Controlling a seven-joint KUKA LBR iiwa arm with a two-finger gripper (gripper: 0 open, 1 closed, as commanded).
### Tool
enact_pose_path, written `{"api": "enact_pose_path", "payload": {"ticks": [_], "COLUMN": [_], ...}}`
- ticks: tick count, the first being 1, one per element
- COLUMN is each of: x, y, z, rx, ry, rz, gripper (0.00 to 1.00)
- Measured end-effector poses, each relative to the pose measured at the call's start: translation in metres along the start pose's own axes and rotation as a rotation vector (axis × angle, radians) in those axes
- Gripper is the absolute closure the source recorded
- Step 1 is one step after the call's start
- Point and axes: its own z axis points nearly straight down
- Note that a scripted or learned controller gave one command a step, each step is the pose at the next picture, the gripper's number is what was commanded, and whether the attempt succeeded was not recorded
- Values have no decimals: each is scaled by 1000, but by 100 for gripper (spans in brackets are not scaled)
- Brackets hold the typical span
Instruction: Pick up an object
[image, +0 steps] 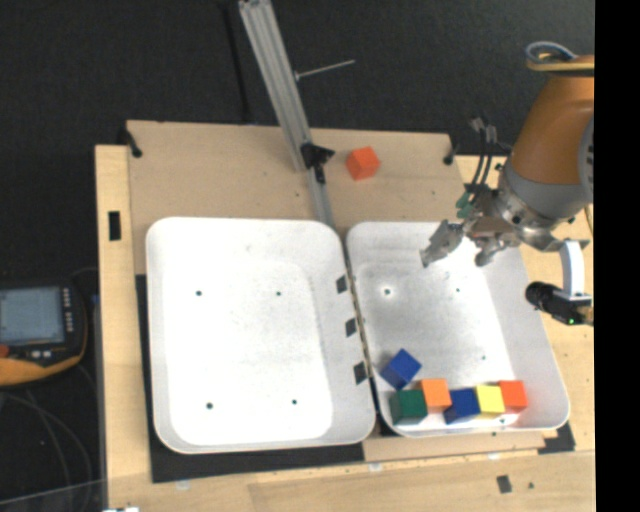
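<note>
Along the right bin's (530, 330) near rim sit five cubes in a row: green cube (408, 405), orange cube (436, 394), blue cube (462, 404), yellow cube (489, 399), red cube (512, 394), touching neighbours. A second blue block (402, 367) lies just behind the green one, tilted. The gripper (463, 250) hangs over that bin's far edge, fingers spread wide, holding nothing. The arm (555, 140) is cut off at the right. A loose orange block (362, 163) rests on the bench (200, 170) beyond the bins.
</note>
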Motion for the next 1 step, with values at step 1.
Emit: {"api": "enact_pose_path", "payload": {"ticks": [1], "x": [-41], "y": [-32], "z": [117], "rx": [18], "ry": [1], "rz": [9], "gripper": [0]}}
